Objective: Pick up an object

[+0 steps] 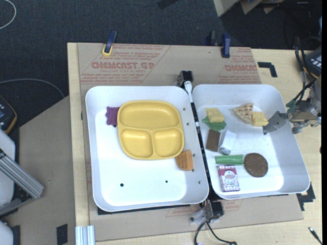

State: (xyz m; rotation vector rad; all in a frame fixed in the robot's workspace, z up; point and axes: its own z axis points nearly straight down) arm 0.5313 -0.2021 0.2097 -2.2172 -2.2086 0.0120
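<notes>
1. Writing: the brown sheet point(153, 60) covering the table point(76, 137) carries red print reading "CHEMCAST GP" at upper left, and the same print shows in part at upper right. The small red packet point(228, 178) in the right bin has a label, too small to read.
2. Left bin point(102, 182): a yellow three-compartment plate point(150, 129) lies in its upper half, with a purple piece point(111, 116) touching its left edge and an orange waffle-like piece point(185, 160) just beside its lower right corner.
3. Right bin point(291, 172), left to right: a green and yellow piece point(214, 117) near the top left, a brown bar point(213, 140) below it, a small grey item point(224, 150), a green stick point(229, 159), the red packet at the bottom, a pizza slice point(244, 112) with a yellow block point(259, 118) touching it, and a round brown cookie point(255, 164).
4. End effector point(273, 123): a grey part of it hangs over the right bin's right side — just right of the yellow block, above the cookie. I cannot tell how far it is open, and nothing shows in its grip.
5. Arm: it enters from the right edge, low over the bin's rim, with cables point(306, 93) trailing — the wrist points left toward the pizza slice.
</notes>
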